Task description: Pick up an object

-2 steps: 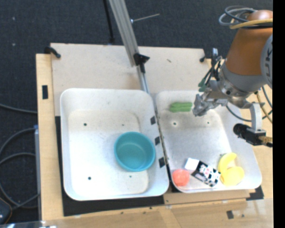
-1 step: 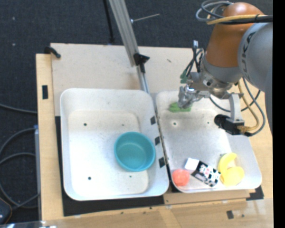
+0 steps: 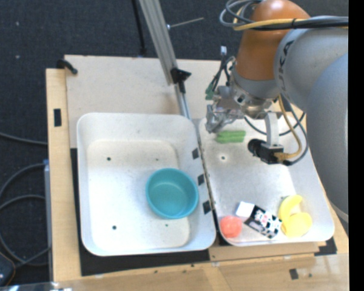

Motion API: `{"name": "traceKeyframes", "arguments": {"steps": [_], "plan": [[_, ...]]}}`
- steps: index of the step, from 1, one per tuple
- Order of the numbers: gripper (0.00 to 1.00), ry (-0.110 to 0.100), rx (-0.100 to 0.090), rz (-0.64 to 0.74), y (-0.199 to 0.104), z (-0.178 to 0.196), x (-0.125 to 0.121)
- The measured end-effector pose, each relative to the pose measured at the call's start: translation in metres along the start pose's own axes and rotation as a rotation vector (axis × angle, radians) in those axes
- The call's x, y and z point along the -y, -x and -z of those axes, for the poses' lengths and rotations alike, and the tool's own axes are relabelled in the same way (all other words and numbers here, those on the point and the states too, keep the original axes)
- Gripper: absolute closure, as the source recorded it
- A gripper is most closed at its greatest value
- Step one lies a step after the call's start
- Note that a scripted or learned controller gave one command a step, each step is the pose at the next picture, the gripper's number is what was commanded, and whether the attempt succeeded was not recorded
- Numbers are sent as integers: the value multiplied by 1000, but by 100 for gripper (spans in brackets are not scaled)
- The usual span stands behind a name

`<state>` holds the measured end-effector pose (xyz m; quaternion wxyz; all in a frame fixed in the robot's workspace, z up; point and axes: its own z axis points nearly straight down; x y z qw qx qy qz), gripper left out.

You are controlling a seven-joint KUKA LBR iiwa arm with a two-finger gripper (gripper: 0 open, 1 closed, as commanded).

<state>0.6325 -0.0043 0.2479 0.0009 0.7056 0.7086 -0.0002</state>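
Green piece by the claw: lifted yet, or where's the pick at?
Done: the claw is down at the back of the right bin, right at the green piece. In hand: nothing visibly; the piece lies on the bin floor. Left: the grasp and lift. Blue bowl sits in the left bin.

Right bin (image 3: pixel 303 180): middle of floor open. Near edge crowded by orange ball (image 3: pixel 231 225), black-and-white block (image 3: pixel 259 219) and yellow cup (image 3: pixel 293 216), all close together. Far end taken by green piece (image 3: pixel 230 136), with gripper (image 3: pixel 217 122) just above it. Left bin (image 3: pixel 94 162): teal bowl (image 3: pixel 171 192) near the divider; floor around it open.
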Motion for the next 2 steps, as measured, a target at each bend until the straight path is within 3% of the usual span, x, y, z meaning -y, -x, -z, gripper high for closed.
{"name": "traceKeyframes", "arguments": {"steps": [1, 2], "plan": [[100, 3, -1, 1, -46, 5, -31], [100, 2, 0, 0, -84, 0, -45]]}}
